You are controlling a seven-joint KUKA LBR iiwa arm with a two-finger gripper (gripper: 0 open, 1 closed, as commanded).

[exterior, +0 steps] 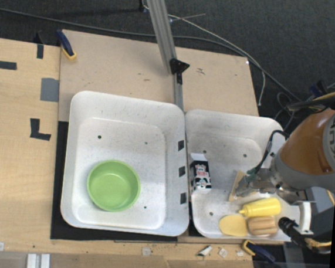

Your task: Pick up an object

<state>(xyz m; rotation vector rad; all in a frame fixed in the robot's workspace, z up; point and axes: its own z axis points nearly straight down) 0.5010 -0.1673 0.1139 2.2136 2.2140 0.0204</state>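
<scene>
Over the right-hand shallow white bin (pixel 227 130), the grey arm with the orange band (pixel 308 151) reaches in from the right side of the view, its wrist bent downward toward the bin's front right corner. The tool (pixel 251 183) sits low over the bin floor, just above a cluster of objects. Whether it is spread or pressed together cannot be told, as the wrist housing covers much of it. Nothing is visibly pinched.

Candidate objects lie close by. A yellow plastic bottle-shaped piece (pixel 260 206) rests on its side directly in front of the tool. Touching it from the front are a flat pale yellow disc (pixel 232 225) and a tan rounded wooden-looking block (pixel 262 226). A thin tan stick (pixel 233 186) stands tilted just left of the tool. A small black-and-white carton (pixel 200 175) lies near the bin's left wall, apart from the cluster.

The left-hand shallow white bin (pixel 128 112) carries a lime green plastic bowl (pixel 113 185), upright, toward its front left.

A slanted grey metal pole (pixel 163 33) crosses the worktop (pixel 15 122) from the top and ends between the two bins. Black cables (pixel 245 58) run behind the right bin. A blue and yellow clamp (pixel 66 45) grips the board's back left corner.
</scene>
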